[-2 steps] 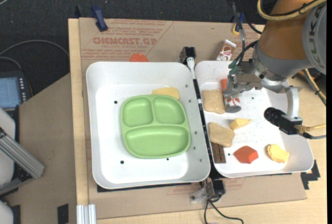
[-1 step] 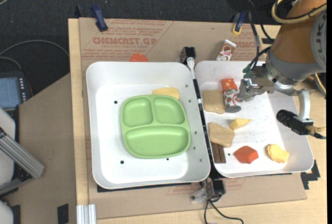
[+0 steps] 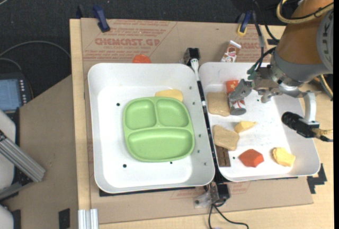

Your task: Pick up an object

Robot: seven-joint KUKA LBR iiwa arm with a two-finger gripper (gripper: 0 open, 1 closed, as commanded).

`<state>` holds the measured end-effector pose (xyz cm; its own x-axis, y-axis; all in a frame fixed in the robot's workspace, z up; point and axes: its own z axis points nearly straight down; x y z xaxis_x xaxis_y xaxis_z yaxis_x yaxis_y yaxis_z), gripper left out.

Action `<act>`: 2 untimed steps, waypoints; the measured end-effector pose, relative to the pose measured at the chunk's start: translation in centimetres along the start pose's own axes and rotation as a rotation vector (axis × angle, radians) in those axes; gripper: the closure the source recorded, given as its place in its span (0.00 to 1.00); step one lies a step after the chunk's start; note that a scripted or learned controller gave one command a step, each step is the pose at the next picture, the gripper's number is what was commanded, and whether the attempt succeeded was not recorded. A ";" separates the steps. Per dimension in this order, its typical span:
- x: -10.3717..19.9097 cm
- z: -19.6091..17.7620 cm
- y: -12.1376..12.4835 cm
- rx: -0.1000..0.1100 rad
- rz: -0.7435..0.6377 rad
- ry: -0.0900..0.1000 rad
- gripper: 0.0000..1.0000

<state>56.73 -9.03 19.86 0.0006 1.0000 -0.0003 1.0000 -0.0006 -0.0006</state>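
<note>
Gripper [image 3: 238, 104] low in the right bin [image 3: 296, 169], fingers impossible to judge, just right of the tan bread slice [image 3: 217, 104]. Red piece [image 3: 232, 86] just above that slice, second bread slice [image 3: 226, 138] below, cheese wedge [image 3: 244, 126], red pepper [image 3: 251, 158] and yellow piece [image 3: 284, 157] further off to its lower right.

The grey and orange robot arm [image 3: 304, 37] is running off the right edge; the pale yellow food piece [image 3: 170, 94] is lying half-hidden behind the green divided plate [image 3: 157, 128].

Bright even overhead light, mild glare on the white bins [image 3: 106, 132], soft short shadows, slightly grainy, dark surrounding floor
</note>
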 end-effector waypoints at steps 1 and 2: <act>-3.3 11.8 -4.0 0.004 0.006 0.003 0.00; -2.5 11.4 -3.1 -0.002 -0.002 -0.001 0.00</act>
<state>53.58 -11.50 8.45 -0.0011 1.0000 -0.0010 1.0000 0.0011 0.0017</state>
